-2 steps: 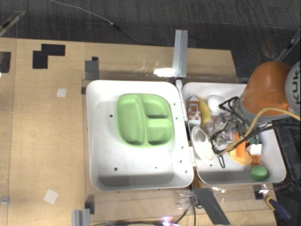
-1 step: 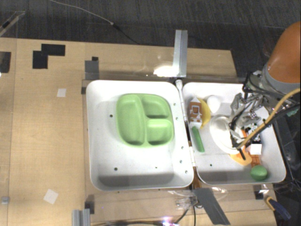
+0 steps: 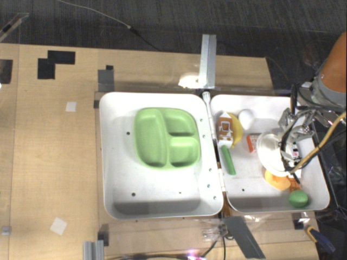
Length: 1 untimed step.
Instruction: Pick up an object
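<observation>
Wood-top bench point(image 3: 54, 172), black squares near its far left corner. Left bin point(image 3: 108, 145) white and shallow, with a pale green divided tray point(image 3: 165, 137) lying flat in it: one long compartment on the left, two smaller ones on the right.

Grey metal post point(image 3: 208, 58) at the far end of the seam between the bins.

Right bin point(image 3: 244, 183) cluttered. By its left wall: small brown-and-white box point(image 3: 224, 128) touching a yellow banana point(image 3: 237, 129), green stick point(image 3: 227, 160) just below them, lying lengthwise. White ball point(image 3: 246, 117) near the far wall, just right of the banana's top. Small red item point(image 3: 251, 143) between banana and bowl, too small to identify.

Candidate closest to the tool: white bowl point(image 3: 268, 150), round, plain, glossy, right of centre in the right bin, its right edge covered by the gripper point(image 3: 293, 140). Orange piece point(image 3: 277, 181) touching the bowl's near rim, partly under it. Green ball point(image 3: 298, 199) in the near right corner, just beside the orange piece.

Gripper low over the bowl's right side, wrapped in cables and dark hardware; open or closed: cannot tell. Nothing visibly clamped. Arm point(image 3: 332, 77) entering from the right, orange band above grey wrist.
</observation>
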Each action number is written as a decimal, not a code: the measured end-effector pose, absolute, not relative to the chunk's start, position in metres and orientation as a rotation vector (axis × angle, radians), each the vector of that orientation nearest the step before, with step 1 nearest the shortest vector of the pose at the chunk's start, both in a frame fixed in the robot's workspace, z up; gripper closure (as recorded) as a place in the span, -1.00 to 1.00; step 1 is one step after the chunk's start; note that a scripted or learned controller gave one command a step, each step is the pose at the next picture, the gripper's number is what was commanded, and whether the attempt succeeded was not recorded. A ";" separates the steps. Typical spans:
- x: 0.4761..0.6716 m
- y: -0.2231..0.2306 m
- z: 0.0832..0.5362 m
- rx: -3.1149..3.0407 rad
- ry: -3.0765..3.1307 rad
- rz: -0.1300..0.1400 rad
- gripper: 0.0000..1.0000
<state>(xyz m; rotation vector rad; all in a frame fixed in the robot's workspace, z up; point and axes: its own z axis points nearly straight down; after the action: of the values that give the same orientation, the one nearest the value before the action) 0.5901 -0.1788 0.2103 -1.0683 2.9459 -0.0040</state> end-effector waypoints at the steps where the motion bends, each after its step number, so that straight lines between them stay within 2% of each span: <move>1: 0.593 -0.203 0.236 -1.679 2.645 -0.007 1.00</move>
<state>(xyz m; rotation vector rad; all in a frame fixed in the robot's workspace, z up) 0.5925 -0.2034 0.2359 -1.6791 2.6450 -0.0071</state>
